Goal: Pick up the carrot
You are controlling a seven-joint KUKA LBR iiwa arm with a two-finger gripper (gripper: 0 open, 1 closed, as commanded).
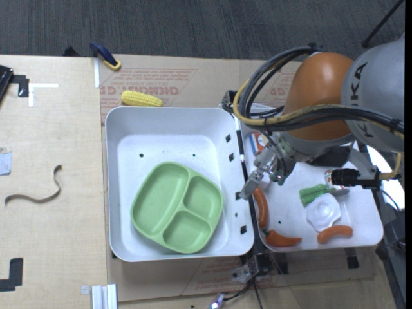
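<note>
Your gripper [262,174] hangs over the left edge of the right bin [367,234]; you cannot tell from this view how it is set. The carrot [324,192] lies to the gripper's right in that bin: you see mainly its green leafy top, fanned leftward toward the gripper, while its body is hard to make out. Its long axis runs roughly left-right, nearly level. Just below it sits a white object [322,214].

Grey arm [380,89], orange band, black cables, KUKA lettering.
</note>
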